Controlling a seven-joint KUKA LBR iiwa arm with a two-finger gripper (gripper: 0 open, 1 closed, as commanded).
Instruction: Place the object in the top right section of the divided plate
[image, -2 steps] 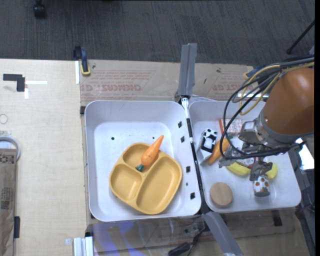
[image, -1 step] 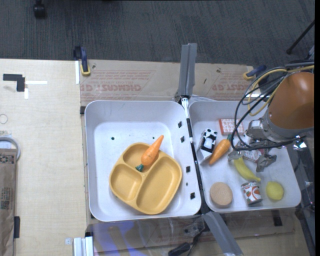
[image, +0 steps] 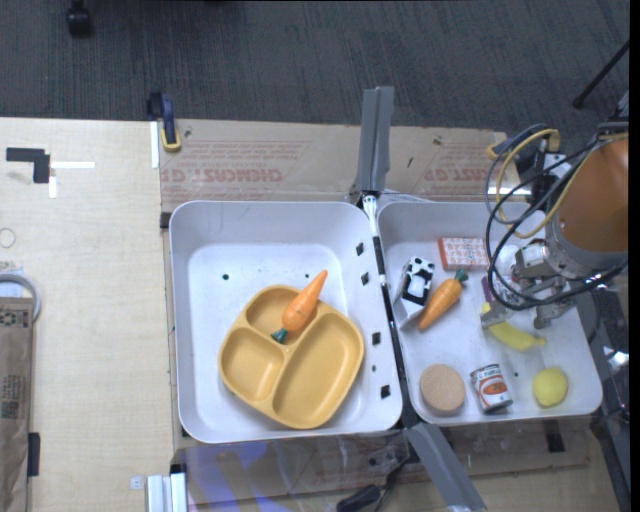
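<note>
The left bin (image: 200, 300), smooth white plastic, holds the glossy yellow plate (image: 300, 375). A tapered orange carrot (image: 304, 303) already lies across its top section, so placing looks done. Over the right bin (image: 580, 400), I cannot tell the state of the gripper (image: 520, 318).

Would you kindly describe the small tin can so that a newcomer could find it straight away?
Look in the right bin, along its near edge. The small tin can sits there between a round tan disc and a lemon. It alone has a red and white label with a metal top.
</note>
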